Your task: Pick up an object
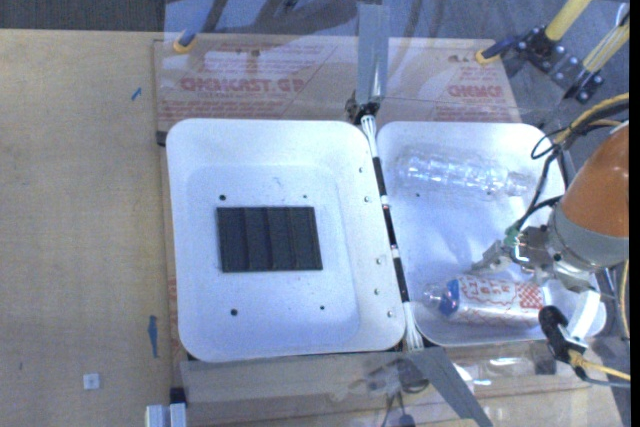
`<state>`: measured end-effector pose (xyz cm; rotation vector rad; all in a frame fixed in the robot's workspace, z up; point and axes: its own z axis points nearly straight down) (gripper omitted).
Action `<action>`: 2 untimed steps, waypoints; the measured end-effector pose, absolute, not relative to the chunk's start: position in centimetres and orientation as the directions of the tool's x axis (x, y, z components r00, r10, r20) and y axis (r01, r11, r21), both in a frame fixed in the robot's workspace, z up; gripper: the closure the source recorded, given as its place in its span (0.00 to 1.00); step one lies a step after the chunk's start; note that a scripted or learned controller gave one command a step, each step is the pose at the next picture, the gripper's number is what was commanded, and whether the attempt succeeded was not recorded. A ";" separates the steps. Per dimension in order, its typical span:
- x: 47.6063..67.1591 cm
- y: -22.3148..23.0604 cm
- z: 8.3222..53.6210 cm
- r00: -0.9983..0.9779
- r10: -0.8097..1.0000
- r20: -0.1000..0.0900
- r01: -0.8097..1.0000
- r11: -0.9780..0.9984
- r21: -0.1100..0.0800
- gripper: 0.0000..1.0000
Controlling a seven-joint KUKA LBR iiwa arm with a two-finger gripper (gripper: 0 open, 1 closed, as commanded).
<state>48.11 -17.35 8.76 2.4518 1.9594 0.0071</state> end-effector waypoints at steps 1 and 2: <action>53.2 -20.5 10.7 0.315 0.949 0.004 0.949 -0.315 -0.001 0.00; 60.7 -20.1 8.7 0.174 0.985 0.006 0.985 -0.174 0.004 0.00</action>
